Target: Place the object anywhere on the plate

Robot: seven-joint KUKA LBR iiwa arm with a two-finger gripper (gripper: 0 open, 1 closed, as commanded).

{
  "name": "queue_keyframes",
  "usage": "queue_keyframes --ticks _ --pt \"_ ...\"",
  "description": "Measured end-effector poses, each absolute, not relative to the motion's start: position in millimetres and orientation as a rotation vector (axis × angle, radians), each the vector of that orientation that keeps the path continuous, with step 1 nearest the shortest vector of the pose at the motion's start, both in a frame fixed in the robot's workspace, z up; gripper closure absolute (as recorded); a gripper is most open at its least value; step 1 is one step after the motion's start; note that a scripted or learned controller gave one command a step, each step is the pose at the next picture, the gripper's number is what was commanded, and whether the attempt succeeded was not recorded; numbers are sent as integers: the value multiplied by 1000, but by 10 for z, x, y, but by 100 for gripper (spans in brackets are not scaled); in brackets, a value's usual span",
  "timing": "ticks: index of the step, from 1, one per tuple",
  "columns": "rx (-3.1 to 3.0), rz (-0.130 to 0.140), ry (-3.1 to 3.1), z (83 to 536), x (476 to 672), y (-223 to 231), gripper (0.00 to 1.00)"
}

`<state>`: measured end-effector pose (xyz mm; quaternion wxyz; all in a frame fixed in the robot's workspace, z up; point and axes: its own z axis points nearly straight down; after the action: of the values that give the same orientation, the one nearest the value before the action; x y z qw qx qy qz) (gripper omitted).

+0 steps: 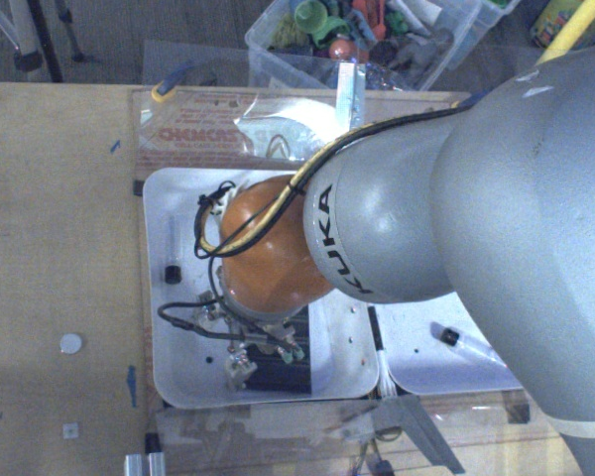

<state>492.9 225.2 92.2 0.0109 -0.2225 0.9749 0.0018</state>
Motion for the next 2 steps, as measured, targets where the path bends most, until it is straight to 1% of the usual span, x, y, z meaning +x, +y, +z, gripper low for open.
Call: queue_keyframes --ticks 1,2 --pt "-689 11 3040 1034 4938 2265 100" --pt "-820 3 3027 2564 5065 2256 100"
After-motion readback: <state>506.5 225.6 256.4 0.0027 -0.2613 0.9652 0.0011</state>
